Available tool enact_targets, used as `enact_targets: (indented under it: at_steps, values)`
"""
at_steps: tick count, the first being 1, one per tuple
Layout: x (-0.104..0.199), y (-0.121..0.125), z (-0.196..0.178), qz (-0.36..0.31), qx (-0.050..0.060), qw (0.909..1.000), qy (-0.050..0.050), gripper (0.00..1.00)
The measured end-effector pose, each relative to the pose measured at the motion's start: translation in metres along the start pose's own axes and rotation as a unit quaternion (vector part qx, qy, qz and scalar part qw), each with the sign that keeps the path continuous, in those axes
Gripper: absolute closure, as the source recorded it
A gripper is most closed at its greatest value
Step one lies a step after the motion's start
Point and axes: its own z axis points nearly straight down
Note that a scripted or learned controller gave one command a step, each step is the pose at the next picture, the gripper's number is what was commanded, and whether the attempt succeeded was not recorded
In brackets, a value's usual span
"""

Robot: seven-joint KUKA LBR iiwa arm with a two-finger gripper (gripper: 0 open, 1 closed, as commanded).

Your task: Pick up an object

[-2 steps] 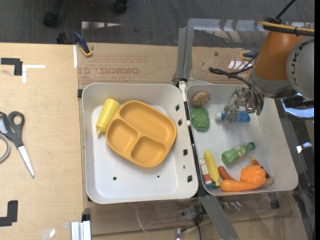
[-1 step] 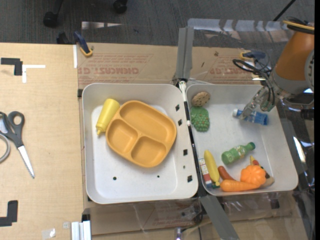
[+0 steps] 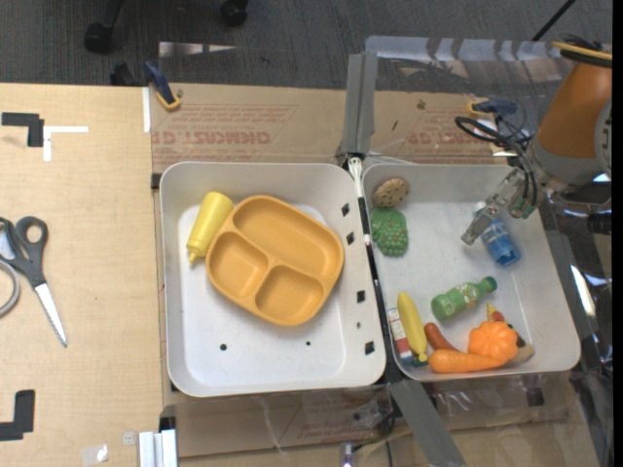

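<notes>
1. Here the claw (image 3: 484,224) hung low over the right bin (image 3: 443,261), near that bin's far right side, with the grey arm (image 3: 574,115) and its orange band reaching in from the right.
2. Whether the claw's tips were apart or together could not be told; they were small and blurred against the white floor.
3. A small blue item, possibly a bottle or cup (image 3: 502,245), lay just beside the claw on its near right, seemingly touching it, though nothing showed clearly between the tips.
4. A green bottle (image 3: 461,298) lay on its side nearer the camera than the claw, slightly to its left.
5. An orange pumpkin (image 3: 492,339) and a carrot (image 3: 465,362) sat in the near corner, well below the claw.
6. A yellow banana (image 3: 412,325) lay near the bin's left wall, far from the claw.
7. A green bumpy lump (image 3: 390,232) and a speckled cookie (image 3: 389,192) sat well left of the claw.
8. Farther left still, the other bin (image 3: 195,358) held an orange divided plate (image 3: 275,258) with a yellow bottle (image 3: 207,224) touching its left edge.
9. Scissors (image 3: 34,270) lay on the wooden bench (image 3: 78,358), well apart from everything.
</notes>
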Motion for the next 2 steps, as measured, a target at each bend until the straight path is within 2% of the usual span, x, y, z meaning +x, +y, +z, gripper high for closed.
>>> enact_targets:
  at_steps: [1, 2]
  values:
    - [-0.001, 0.002, -0.011, -0.002, -0.001, 1.0, -0.003, 1.0]
    - [0.061, 0.047, -0.09, 0.054, 0.001, 0.9985, 0.002, 1.0]
